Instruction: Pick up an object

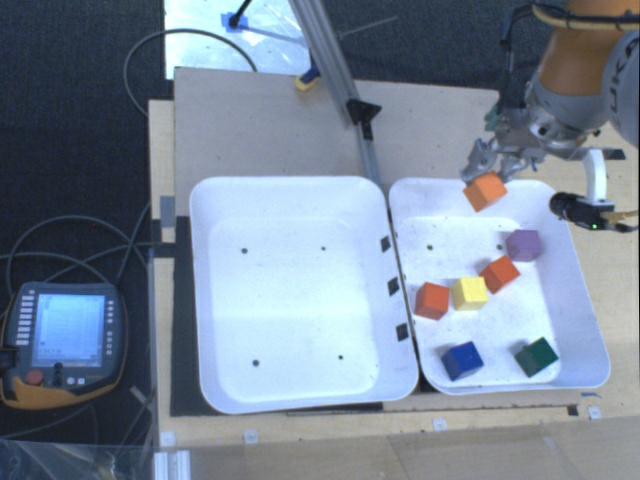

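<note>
My gripper (492, 171) hangs over the back edge of the right bin (590, 328). An orange block (485, 192) sits tilted between its fingertips, lifted above the bin floor. Lower in the same bin lie a purple block (523, 244), a red block (500, 273), a yellow block (470, 292) and another red-orange block (432, 300). These last three are close together in a row. Near the front wall rest a blue block (462, 359) and a green block (537, 356).
The left bin (205, 268) stands beside the right one, their walls touching. A slanted metal pole (330, 53) ends at a black clamp behind the bins. A teach pendant (60, 343) lies on the floor at far left.
</note>
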Robot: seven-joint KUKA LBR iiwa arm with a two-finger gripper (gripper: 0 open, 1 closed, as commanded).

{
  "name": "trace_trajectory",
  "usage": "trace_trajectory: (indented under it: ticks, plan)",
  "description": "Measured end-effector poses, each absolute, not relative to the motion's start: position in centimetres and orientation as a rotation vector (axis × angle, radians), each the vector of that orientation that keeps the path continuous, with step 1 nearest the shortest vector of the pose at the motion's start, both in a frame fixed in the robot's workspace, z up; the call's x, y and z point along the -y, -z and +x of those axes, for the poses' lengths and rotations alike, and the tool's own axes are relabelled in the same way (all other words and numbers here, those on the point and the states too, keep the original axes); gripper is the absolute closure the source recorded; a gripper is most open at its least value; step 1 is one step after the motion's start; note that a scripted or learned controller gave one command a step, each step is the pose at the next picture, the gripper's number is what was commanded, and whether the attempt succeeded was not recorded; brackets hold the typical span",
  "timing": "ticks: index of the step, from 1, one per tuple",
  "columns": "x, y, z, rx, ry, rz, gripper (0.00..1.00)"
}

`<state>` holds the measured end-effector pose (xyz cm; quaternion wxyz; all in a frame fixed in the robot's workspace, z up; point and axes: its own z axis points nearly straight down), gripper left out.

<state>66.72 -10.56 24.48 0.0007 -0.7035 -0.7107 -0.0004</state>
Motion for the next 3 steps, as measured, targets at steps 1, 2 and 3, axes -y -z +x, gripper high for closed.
trace_trajectory:
  ticks: [1, 2, 3]
  plan:
    - [5.1, -23.1, 65.8, 2.231, 0.001, -2.208, 1.0]
    - [-1.0, -23.9, 65.5, 2.234, 0.004, -2.207, 1.0]
    - [-6.3, -22.7, 65.3, 2.232, 0.002, -2.207, 1.0]
